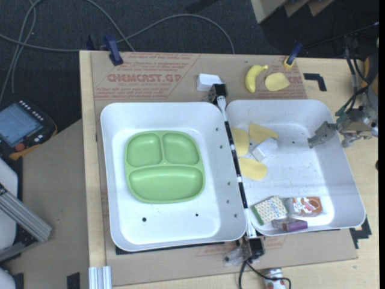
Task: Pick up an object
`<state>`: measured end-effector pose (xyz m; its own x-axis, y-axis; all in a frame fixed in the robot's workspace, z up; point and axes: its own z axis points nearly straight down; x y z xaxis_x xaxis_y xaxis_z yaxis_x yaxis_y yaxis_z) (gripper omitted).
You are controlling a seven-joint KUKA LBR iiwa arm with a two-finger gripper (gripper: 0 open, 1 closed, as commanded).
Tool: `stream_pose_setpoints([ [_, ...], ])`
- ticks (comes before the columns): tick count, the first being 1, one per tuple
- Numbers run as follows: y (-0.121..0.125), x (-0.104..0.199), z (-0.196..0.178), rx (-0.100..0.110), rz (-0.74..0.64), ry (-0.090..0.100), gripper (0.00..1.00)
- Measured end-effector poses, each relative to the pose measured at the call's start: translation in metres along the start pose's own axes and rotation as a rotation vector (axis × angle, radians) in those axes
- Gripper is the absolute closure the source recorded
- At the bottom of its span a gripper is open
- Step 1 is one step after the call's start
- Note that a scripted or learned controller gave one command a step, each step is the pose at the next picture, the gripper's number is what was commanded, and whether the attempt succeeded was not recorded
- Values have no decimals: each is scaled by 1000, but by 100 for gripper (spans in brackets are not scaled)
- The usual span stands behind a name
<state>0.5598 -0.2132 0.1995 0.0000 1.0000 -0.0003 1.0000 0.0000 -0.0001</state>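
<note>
Objects (263,152) heaped in right bin (337,179), near divider, likely dumped for picking. Tool (325,134) hovered at bin's right edge, grasping nothing; finger state unclear.

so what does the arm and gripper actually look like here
At the right edge, the gripper is a small grey metal piece with dark, pointed fingers over the right bin. Behind it sits a pale grey, blocky wrist with dark cables looping above. The picture is too blurred for markings.
</note>
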Motion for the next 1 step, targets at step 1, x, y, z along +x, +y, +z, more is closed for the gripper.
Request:
stream_pose_setpoints([
  [1,-2,49,115,0,-1,0,0],
])
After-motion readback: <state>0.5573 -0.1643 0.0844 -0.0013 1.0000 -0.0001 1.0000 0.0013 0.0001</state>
